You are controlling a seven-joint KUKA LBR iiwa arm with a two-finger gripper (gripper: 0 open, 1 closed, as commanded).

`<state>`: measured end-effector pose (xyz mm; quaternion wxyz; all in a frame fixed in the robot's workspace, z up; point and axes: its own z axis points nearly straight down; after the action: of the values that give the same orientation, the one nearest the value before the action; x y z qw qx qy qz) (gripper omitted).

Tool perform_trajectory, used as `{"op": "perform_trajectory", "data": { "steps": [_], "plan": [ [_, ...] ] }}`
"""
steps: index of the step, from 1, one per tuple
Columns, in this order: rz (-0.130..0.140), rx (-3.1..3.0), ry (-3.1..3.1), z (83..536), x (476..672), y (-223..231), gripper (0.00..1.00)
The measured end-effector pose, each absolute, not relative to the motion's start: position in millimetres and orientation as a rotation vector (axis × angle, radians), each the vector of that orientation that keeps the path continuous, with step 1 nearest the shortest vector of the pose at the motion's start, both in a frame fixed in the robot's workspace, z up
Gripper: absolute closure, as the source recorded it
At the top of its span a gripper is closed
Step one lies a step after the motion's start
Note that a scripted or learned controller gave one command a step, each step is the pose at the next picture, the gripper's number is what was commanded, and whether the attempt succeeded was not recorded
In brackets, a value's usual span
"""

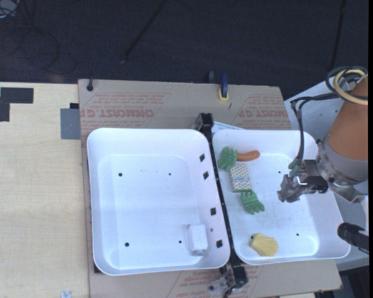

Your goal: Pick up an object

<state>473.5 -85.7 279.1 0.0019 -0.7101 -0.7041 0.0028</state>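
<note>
Bench: two shallow white bins sit side by side on brown cardboard, with dark floor and cables beyond.
Near, left bin (112, 160): a small white block (197, 238) lies close to its front right corner.
Near, right bin (311, 228): a yellow piece (264, 245) rests by the front rim.
My gripper (288, 192): it hangs over the right bin's right half; I cannot tell its state, and I see nothing in it.
Middle: a green piece (253, 202), then a pale patterned block (240, 177).
Far: another green piece (227, 159) beside an orange carrot (247, 156).
</note>
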Motion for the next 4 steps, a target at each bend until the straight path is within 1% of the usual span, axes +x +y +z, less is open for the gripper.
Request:
{"op": "perform_trajectory", "data": {
  "steps": [1,2,3,4],
  "plan": [
    [-0.010,-2.224,-2.230,398,476.8,-74,1.00],
    [0.011,-2.209,-2.219,309,474.8,-14,1.00],
    [-0.017,-2.226,-2.232,463,510.8,-4,1.00],
    [0.020,-2.218,-2.208,331,476.1,-38,1.00]
  ]
}}
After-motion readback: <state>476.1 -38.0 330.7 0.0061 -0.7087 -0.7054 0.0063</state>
